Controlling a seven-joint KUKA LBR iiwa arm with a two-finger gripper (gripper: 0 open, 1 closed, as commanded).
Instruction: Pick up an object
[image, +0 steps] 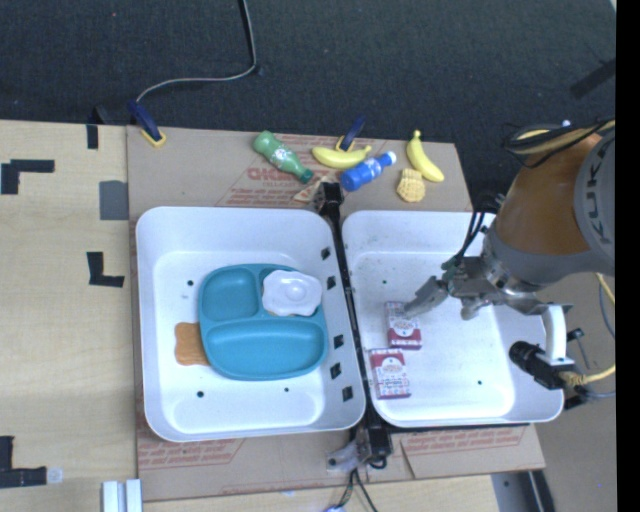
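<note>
So far I count nothing as picked: my gripper (440, 300) hangs with its fingers spread wide and bare, just right of the upper red carton (402, 327). The lower red carton (390, 374) lies just below it. Closing and lifting remain.

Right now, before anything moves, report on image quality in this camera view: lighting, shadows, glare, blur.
Camera view: lighting even and soft; the two shallow white bins read bright, without harsh glare. The grey arm's gripper and the two small red-and-white cartons look soft, print unreadable. The sectioned blue plastic tray is sharper-edged. The dark floor at top loses detail. Faint shadows along the bin walls.
</note>
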